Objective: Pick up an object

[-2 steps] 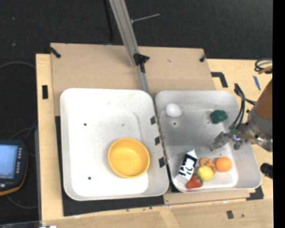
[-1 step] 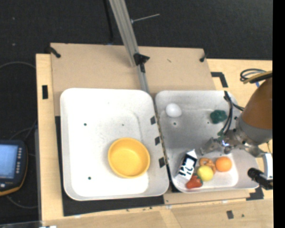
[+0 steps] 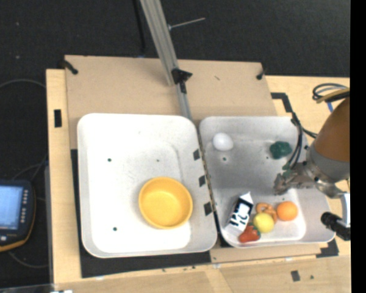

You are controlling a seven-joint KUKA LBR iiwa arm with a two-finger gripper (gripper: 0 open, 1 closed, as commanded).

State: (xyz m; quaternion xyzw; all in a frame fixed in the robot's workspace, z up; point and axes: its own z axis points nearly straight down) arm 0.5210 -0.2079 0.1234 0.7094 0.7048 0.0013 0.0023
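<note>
Orange ball (image 3: 287, 211) sits in right bin (image 3: 244, 133), front corner, just below gripper (image 3: 285, 182). Yellow ball (image 3: 264, 223), red piece (image 3: 249, 235), black-white carton (image 3: 240, 213) alongside. Gripper over bin, nothing seen clamped.

Pretty clearly a robotics lab setup, not anyone's home. You've got a plywood bench (image 3: 158, 90) over dark floor, two white bins (image 3: 110, 133) fixed side by side, an aluminium mast (image 3: 161, 35) bolted at the back, loose cables (image 3: 329, 91), and a teach pendant (image 3: 9, 215) with a lit screen sitting off to the left.
</note>
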